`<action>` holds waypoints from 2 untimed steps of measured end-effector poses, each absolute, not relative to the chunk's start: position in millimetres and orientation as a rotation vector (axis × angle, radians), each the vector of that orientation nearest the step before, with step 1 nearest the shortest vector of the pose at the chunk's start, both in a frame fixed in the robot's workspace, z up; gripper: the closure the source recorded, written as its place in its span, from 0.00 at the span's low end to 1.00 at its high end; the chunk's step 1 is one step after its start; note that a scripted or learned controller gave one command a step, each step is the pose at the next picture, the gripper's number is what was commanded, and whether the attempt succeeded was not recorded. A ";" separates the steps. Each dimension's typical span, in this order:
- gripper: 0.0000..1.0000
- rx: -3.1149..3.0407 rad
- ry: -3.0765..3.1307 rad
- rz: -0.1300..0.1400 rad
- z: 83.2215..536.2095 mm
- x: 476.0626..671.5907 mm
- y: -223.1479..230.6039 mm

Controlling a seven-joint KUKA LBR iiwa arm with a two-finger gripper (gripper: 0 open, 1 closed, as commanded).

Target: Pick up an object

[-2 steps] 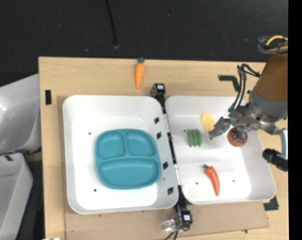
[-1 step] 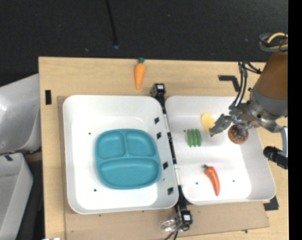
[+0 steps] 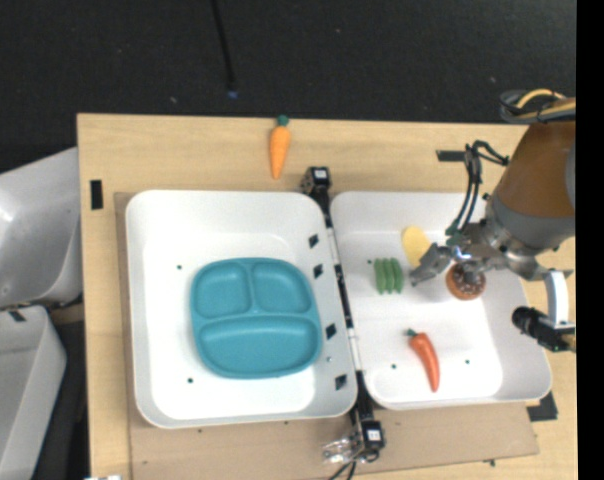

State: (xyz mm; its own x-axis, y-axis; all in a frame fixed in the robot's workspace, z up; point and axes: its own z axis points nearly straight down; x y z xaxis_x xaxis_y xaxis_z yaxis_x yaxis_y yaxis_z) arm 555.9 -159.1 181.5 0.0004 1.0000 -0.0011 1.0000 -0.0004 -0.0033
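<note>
The right bin [image 3: 502,368] holds a yellow piece [image 3: 414,240], a green ribbed piece [image 3: 387,275], a red chili pepper [image 3: 424,358] and a small brown round object [image 3: 466,284]. My gripper [image 3: 449,265] hangs low over the bin's upper right part, between the yellow piece and the brown object, close to both. I see nothing clearly held in it. The grey and orange arm [image 3: 537,183] hides the bin's far right corner.
A blue divided plate [image 3: 254,316] lies in the left bin [image 3: 152,228]. An orange carrot [image 3: 279,148] rests on the wooden bench behind the bins. Small black clips [image 3: 316,179] sit along the seam between the bins.
</note>
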 end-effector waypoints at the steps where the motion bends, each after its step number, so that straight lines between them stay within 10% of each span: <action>1: 0.00 -2.220 -2.219 0.006 122.3 547.2 -156.7; 2: 0.00 -2.228 -2.222 -0.002 104.0 549.2 -158.3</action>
State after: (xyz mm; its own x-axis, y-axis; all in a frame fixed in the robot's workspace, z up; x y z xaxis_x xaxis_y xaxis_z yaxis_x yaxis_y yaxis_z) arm 549.2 -158.3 104.0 0.0025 1.0000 -0.0027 1.0000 -0.0025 0.0047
